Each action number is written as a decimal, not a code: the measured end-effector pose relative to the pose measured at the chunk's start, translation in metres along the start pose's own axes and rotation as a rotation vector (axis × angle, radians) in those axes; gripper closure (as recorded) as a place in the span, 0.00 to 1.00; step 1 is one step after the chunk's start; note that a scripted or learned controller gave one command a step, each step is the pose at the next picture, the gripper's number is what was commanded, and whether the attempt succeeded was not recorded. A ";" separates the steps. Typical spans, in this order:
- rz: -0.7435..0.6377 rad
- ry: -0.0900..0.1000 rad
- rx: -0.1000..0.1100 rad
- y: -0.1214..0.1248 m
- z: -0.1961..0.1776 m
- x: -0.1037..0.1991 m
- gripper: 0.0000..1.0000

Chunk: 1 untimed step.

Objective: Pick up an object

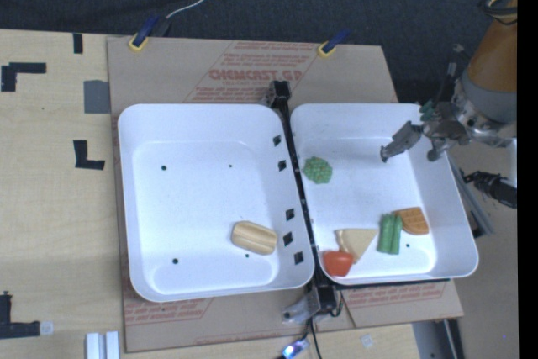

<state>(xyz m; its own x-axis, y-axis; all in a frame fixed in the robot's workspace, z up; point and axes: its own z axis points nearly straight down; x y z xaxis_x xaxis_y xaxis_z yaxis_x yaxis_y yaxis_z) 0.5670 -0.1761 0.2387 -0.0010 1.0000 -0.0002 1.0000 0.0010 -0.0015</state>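
- Two shallow white bins sit side by side on a cardboard sheet [252, 76], the left bin [139, 181] and the right bin [437, 206] meeting at a black divider strip [290, 181], the landmark for what follows.
- Left of the divider strip, near its lower end, a tan bread roll [254, 237] lies alone on the left bin's floor.
- Just right of the strip, about halfway along it, sits a green broccoli piece [318, 171].
- Right of the strip's lower end lie a red tomato piece [338, 263] and a pale cheese wedge [357, 242], touching each other.
- Further right of those are a green stick-shaped piece [389, 233] and an orange piece [414, 220], side by side.
- Well right of the strip's upper half, the gripper [412, 145] hangs over the right bin's far right part, its two fingers spread apart with nothing between them.
- The arm [492, 71] reaches in from beyond the right bin's outer edge.
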 end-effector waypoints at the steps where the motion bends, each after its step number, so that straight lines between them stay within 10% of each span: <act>1: -0.001 0.000 0.000 0.000 -0.010 0.001 1.00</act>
<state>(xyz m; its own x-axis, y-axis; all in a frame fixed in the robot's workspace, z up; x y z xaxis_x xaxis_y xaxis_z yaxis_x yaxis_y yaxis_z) 0.5673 -0.1755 0.2485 -0.0023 1.0000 -0.0001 1.0000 0.0023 -0.0017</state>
